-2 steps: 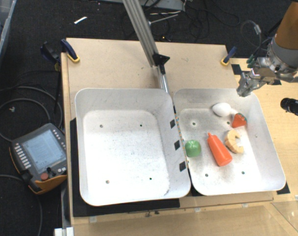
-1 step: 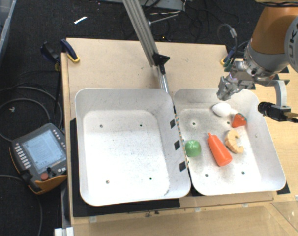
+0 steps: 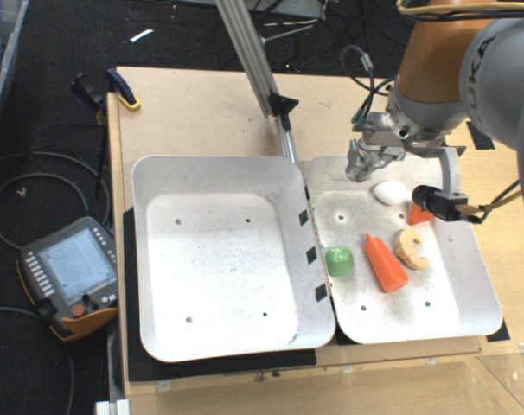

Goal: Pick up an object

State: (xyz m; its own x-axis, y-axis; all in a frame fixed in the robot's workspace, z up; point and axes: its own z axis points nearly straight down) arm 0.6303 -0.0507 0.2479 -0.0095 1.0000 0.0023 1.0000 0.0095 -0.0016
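In the right bin lie a green ball, an orange carrot-shaped piece, a tan bagel-like ring, a white egg-shaped object and a small red piece. My gripper hangs over the bin's far left corner, just left of the white object. Nothing is visible between its fingers.
The left bin lies beside the right one, joined by black clips. A slanted metal pole crosses above the bins' far edge. A black cable fitting hangs near the red piece. A teach pendant lies off the bench at left.
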